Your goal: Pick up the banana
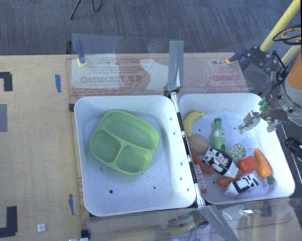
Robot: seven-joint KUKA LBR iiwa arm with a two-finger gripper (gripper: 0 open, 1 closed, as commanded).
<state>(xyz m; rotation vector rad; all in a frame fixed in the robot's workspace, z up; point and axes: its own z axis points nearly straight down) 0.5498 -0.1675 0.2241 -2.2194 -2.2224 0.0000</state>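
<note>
Banana (192, 122): upper left corner of right bin (229, 99), against the dividing wall, just above a tan egg-like toy (198, 143).
Gripper (259, 119): over the right bin's upper right, well apart from the banana.
Fingers: spread, nothing between.
Green bottle (218, 135): between gripper and banana.
Green divided plate (124, 141): alone in left bin.

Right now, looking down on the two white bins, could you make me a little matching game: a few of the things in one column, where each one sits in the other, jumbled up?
Things:
1. banana
2. green divided plate
3. green bottle
4. carrot

Places:
A. alone in the left bin
B. near the right bin's right wall
C. upper left corner of the right bin, by the divider
D. middle of the right bin, just right of the banana

Pairs: 1-C, 2-A, 3-D, 4-B
</note>
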